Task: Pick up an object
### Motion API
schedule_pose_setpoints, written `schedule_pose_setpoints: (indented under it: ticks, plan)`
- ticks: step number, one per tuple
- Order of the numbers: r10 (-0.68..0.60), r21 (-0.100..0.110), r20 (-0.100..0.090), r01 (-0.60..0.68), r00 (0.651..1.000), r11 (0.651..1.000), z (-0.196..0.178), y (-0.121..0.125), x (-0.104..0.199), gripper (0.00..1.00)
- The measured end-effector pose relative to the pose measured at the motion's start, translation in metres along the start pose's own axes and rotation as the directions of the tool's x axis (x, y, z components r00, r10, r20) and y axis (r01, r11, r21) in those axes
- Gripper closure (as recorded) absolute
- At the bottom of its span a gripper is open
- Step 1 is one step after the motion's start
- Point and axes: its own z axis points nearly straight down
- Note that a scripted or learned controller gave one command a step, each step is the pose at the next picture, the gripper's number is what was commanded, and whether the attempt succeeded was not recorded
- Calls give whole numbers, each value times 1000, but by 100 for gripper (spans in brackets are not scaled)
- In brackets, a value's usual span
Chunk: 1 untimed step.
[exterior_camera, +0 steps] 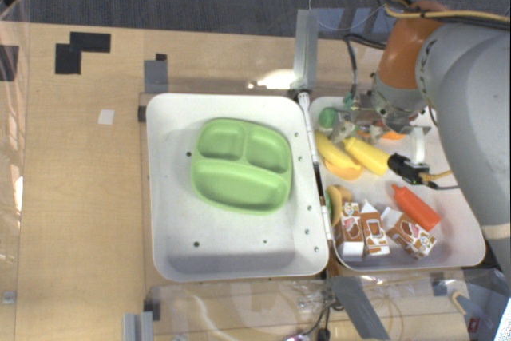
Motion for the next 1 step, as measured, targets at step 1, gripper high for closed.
schedule_pose_setpoints:
  ticks: [1]
  plan:
    - [-10,-5,-3,10,1000,1000,-11,3,5,100]
